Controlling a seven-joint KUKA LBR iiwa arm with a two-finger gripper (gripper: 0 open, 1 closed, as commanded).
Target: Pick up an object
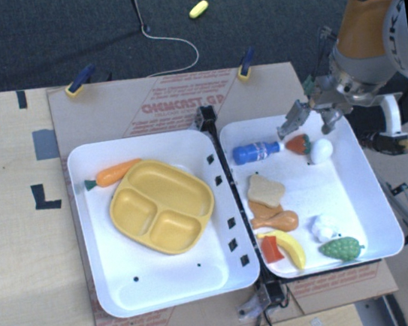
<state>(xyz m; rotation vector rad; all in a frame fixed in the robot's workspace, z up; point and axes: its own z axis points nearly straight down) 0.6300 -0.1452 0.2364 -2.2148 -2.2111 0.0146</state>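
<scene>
Grey claw: the gripper (309,118) hangs over the far edge of the right bin (372,194), its two fingers spread wide apart with nothing between them.
Left finger tip: near the cap end of the blue bottle (255,151), apart from it as far as the view tells.
Right finger tip: above the white egg-like ball (321,151), not visibly touching.
Between the fingers' reach: a small red-orange toy with a green top (298,144), lying just beside the white ball and below the open claw.
Right bin, middle: a slice of bread (265,190) and, just nearer, a chicken drumstick (276,221).
Right bin, near edge: a red piece (270,249) touching a banana (293,248), a small white object (322,228), a green bumpy fruit (342,249).
Left bin (97,235): a yellow divided plate (162,206), with a carrot (113,173) at its far-left rim.
Arm: orange band (370,16) at the view's upper right.
Beyond the bins: a yellow capsule-shaped item (198,9) on the dark floor.
</scene>
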